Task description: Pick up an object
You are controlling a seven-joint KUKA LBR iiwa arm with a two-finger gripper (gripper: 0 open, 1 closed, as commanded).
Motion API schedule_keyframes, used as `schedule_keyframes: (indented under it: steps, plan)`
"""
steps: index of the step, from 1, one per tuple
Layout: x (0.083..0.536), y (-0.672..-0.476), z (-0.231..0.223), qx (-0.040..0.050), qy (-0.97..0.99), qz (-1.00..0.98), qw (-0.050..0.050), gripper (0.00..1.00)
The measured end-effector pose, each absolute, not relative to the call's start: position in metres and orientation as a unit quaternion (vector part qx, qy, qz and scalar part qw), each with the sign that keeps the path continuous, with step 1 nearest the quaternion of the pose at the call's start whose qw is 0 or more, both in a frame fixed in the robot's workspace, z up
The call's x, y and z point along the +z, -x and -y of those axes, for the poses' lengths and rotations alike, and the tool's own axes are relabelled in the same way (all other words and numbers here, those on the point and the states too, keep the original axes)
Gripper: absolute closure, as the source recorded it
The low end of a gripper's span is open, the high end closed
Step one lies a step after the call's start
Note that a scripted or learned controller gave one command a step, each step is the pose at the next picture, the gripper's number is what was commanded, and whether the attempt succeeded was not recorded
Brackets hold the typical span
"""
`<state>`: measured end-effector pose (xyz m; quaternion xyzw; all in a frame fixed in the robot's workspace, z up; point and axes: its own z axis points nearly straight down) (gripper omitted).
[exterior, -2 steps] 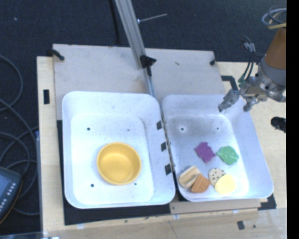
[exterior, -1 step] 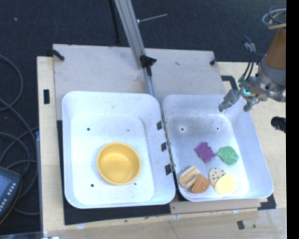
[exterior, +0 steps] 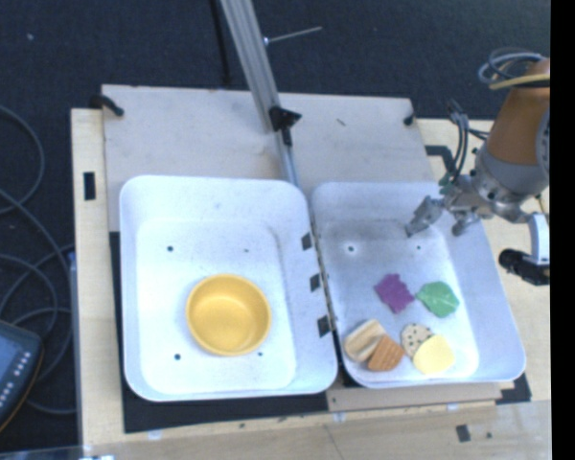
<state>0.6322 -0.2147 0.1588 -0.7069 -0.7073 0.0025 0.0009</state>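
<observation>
Several small toy objects lie in the front part of the right bin (exterior: 364, 218): a purple piece (exterior: 394, 291), a green piece (exterior: 439, 298), a yellow piece (exterior: 435, 356), a speckled tan cookie shape (exterior: 415, 334), an orange-brown piece (exterior: 387, 355) and a tan bread-like piece (exterior: 363, 336). A yellow bowl (exterior: 228, 313) sits in the left bin (exterior: 153, 209). My gripper (exterior: 441, 217) hangs over the back right part of the right bin, above and behind the objects, its fingers spread apart with nothing between them.
A slanted metal pole (exterior: 254, 60) rises from the back between the two bins. Cables and a dark device (exterior: 5, 372) lie on the floor at the left. The bench's bare board (exterior: 201, 132) runs behind the bins.
</observation>
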Motion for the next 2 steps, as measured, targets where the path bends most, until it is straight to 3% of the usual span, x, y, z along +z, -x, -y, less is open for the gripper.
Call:
schedule_keyframes:
  steps: [1, 2]
  plan:
    - [0.106, -0.631, 0.216, 0.0024, 0.707, 0.707, 0.001, 0.0]
    - [0.122, -0.633, 0.217, 0.0005, 0.707, 0.708, -0.004, 1.0]
